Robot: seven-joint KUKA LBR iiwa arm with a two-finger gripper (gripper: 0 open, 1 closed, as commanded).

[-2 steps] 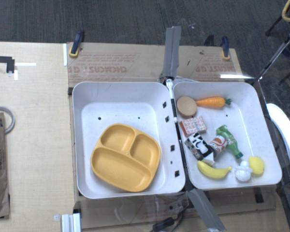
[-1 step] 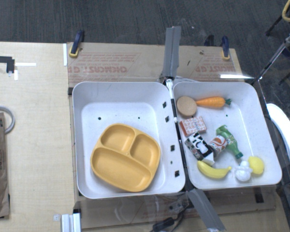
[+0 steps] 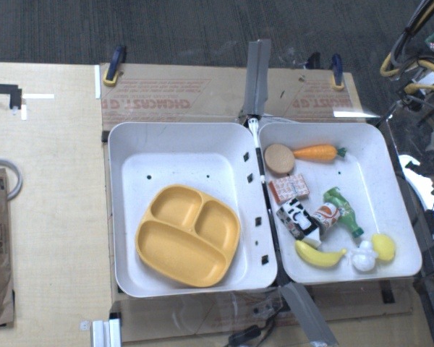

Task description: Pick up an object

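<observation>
I noted the carrot (image 3: 317, 152) lying at the far side of the right bin (image 3: 401, 194), long axis across the bin, green tip pointing right toward the arm's entry side. It looked orange, slim, clear of neighbours. Jaw state: I could not tell.

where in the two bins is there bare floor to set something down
Left bin: bare white floor along the back and left wall, around the yellow plate. Right bin: a bare strip under the carrot, toward the right wall. Crowded: the right bin's front, with the banana, lemon, green bottle and cartons packed close.
</observation>
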